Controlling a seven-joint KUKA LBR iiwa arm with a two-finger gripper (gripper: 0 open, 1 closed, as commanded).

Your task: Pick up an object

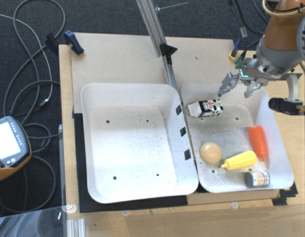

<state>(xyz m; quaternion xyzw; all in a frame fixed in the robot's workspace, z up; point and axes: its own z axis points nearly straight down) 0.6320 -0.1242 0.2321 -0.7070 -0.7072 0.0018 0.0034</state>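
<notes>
Carton (205, 107) lies untouched in right bin (276, 132) | my gripper (239, 85) hovers above, fingers spread, holding nothing | descent, grasp, lift all remain.

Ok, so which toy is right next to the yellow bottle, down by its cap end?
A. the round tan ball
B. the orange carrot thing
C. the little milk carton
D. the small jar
A. The yellow bottle lies in the right bin with its cap end pointing at the round tan ball, which sits just beside it.
</notes>
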